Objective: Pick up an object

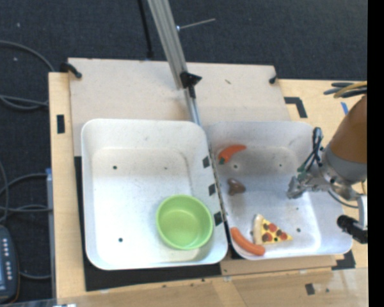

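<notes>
Hovering low over the right bin (307, 133), the gripper (297, 189) sat near that bin's right side, with the arm's orange band (353, 133) above and behind it. Whether the fingers were apart or together could not be told at this slant; nothing showed between them.

Candidates, placed from the gripper:
- pizza slice (269, 231): nearest, just down-left toward the bin's front wall, lying flat.
- brown lump (236, 186): level with the gripper, well to its left, alone on bare floor.
- sausage (247, 242): beyond the pizza slice, against the front-left corner, touching or nearly touching the slice's edge.
- orange curved piece (231, 152): up-left, near the far wall.
- green bowl (184, 221): far left, in the left bin (115, 146).

Judgement: the brown lump looked the cleanest target, being clear of walls and neighbours, so both fingers could straddle it. The pizza slice was closer but flat, probably hard to get fingers under. The sausage sat crowded by the wall. Good practice: centre directly above the chosen piece first, descend straight, close only once the fingers reach floor level.
</notes>
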### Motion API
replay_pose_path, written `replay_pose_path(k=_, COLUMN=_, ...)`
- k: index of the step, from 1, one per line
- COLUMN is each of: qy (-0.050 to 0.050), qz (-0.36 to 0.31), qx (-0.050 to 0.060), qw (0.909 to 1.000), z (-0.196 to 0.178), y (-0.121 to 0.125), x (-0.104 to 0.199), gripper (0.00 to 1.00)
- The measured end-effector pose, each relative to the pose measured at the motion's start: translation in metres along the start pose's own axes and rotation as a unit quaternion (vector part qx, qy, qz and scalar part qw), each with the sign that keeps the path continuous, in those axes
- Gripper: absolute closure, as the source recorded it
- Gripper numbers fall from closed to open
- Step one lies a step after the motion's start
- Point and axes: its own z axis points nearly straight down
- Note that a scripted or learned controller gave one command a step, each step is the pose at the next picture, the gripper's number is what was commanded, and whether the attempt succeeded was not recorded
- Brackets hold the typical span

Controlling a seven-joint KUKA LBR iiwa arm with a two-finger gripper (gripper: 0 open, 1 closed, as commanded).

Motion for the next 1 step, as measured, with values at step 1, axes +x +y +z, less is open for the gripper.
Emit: replay_pose_path(k=1, qy=0.000, qz=-0.004, qx=-0.001, qw=1.0000, z=-0.0469, y=0.0094, x=-0.0032, gripper=1.00)
